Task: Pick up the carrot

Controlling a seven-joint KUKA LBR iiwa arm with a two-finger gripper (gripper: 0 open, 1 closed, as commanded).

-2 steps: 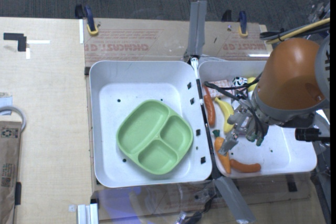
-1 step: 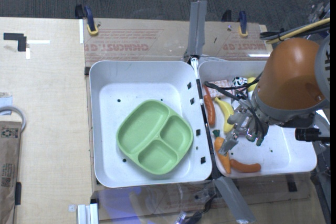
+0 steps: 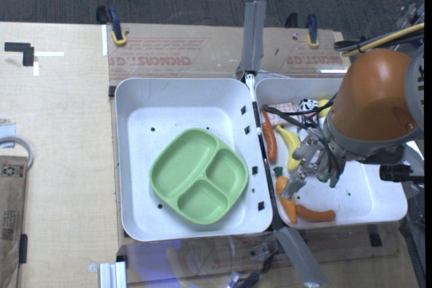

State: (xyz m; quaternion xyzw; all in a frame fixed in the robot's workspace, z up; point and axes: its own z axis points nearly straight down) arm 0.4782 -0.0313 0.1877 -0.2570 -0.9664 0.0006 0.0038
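Note:
The carrot [image 3: 285, 202] is orange with a small green top. It lies along the left wall of the right bin [image 3: 378, 209], near the front corner. My gripper [image 3: 293, 184] reaches down from the grey and orange arm [image 3: 371, 104] and its tip is right over the carrot's upper end, seemingly touching it. The arm hides much of the bin's right half.
A long reddish sausage [image 3: 270, 137] and a yellow banana [image 3: 291, 144] lie just behind the gripper. Another orange-red sausage [image 3: 314, 214] rests by the front wall. A black-and-white item [image 3: 307, 104] sits at the back. The left bin [image 3: 135, 145] holds a green divided plate [image 3: 199, 177].

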